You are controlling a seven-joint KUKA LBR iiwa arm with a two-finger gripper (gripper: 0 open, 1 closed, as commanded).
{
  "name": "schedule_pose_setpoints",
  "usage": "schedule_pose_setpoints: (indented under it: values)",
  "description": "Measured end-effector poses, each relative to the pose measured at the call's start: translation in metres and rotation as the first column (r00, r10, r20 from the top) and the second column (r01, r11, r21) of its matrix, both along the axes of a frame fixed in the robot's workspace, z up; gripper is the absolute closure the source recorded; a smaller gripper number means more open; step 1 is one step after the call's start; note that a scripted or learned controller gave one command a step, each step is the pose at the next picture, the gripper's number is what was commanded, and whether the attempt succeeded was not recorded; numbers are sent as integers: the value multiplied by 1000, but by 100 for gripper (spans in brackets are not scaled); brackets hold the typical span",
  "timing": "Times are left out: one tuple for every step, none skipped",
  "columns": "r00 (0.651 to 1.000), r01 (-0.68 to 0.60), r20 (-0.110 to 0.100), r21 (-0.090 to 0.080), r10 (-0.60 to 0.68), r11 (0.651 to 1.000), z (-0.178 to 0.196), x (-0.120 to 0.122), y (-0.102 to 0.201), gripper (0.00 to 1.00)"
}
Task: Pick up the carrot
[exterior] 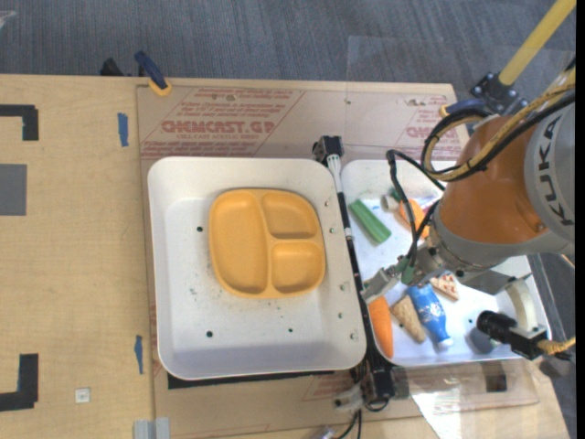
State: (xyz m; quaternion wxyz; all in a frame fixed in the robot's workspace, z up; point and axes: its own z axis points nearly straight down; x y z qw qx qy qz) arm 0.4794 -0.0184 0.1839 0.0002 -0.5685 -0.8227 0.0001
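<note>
The carrot (pixel 381 326) is orange and lies lengthwise at the near left edge of the right bin (pixel 457 355). My gripper (pixel 395 283) hangs just above and behind the carrot's top end, apart from it. It is open, with one grey finger (pixel 376 286) splayed toward the bin's left wall and nothing between the fingers. The arm's orange wrist band (pixel 489 195) covers the middle of the right bin.
Beside the carrot lie a tan bread-like piece (pixel 409 320), a blue bottle (pixel 429 314) and a pizza slice (pixel 446 287). A green block (pixel 370 219) and an orange item (pixel 413 214) sit farther back. The left bin (pixel 174 273) holds a yellow divided plate (pixel 267 242).
</note>
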Motion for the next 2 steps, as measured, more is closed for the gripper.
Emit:
schedule_pose_setpoints:
  values:
    - [998, -56, -1, 0, 56, 998, 0, 0, 18, 0]
    - [996, 92, 1, 0, -92, 996, 0, 0, 32, 0]
